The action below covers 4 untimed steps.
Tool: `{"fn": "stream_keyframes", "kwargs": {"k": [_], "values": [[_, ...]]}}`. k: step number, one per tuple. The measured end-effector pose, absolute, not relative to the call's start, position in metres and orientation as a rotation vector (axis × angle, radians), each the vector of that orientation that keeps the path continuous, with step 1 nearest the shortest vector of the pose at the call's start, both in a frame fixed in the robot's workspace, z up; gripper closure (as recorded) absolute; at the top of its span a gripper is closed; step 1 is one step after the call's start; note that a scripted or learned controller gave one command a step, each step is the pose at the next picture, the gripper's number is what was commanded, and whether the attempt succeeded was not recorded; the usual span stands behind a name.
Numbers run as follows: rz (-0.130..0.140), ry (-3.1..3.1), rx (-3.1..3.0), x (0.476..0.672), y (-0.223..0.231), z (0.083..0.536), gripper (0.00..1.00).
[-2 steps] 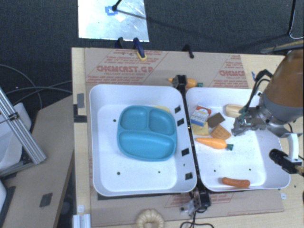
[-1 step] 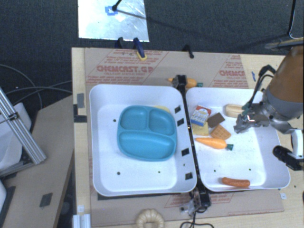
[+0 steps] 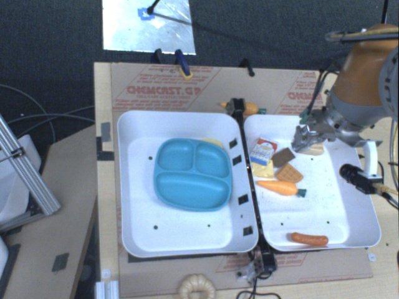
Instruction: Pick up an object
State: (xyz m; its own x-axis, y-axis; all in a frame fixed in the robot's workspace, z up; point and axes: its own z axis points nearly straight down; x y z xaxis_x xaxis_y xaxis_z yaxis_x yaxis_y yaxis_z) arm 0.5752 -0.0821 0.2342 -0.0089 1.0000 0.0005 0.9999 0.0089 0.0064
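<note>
My gripper [image 3: 307, 139] sits low at the right bin's [image 3: 361, 229] 1 o'clock, abt to grab; grip state: can't tell; carrot [image 3: 278, 187] near, 7 o'clock.

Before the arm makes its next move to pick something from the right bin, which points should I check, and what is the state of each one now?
1. Gripper is above the right bin: ok.
2. Something is between its fingers: cannot tell, the view is too small there.
3. Objects are within the bin: ok. The carrot, the sausage and the red and white carton all lie inside.
4. Target is isolated: ok for the sausage, alone near the front wall; not ok for the carton, crowded by the brown piece and the cracker.
5. Blue divided tray stays in the left bin, out of the path: ok.
</note>
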Motion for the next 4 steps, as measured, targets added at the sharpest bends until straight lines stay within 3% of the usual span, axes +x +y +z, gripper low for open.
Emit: {"fn": "stream_keyframes", "kwargs": {"k": [1, 2, 3, 4], "values": [[0.007, 2.228, 2.210, 0.629, -0.059, 0.229, 1.00], [0.005, 2.230, 2.211, 0.667, -0.023, 0.215, 1.00], [0.002, 2.220, 2.220, 0.654, -0.034, 0.223, 1.00], [0.005, 2.225, 2.212, 0.671, -0.029, 0.232, 1.00]]}}
